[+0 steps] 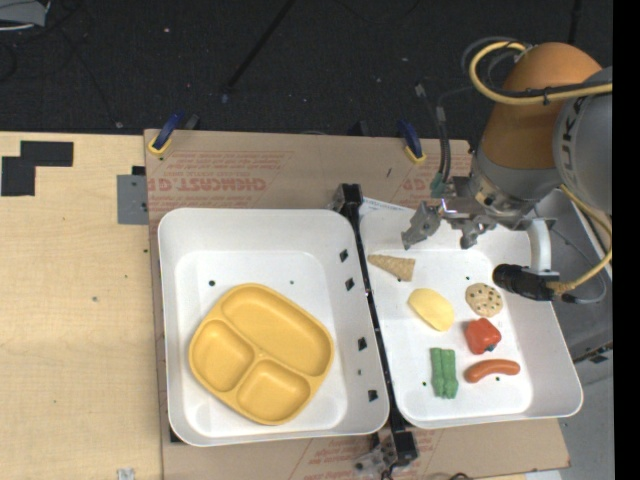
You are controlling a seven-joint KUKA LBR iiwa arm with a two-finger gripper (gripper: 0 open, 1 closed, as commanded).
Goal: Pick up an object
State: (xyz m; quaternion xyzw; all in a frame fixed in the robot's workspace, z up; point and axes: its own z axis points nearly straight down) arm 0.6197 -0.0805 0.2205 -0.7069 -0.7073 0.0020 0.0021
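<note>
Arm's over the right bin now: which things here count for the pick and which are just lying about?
For the pick: gripper, open above the right bin; in it, cone wedge, yellow piece, cookie, red pepper, green beans, sausage.

Lying about: yellow divided plate in the left bin; clamps.

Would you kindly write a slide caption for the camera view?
Open gripper above right bin of toy food; yellow divided plate lies in left bin.

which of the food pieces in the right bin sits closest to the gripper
The tan cone-shaped wedge, at the bin's upper left just below the gripper. The yellow piece, cookie and others lie farther down.
</note>
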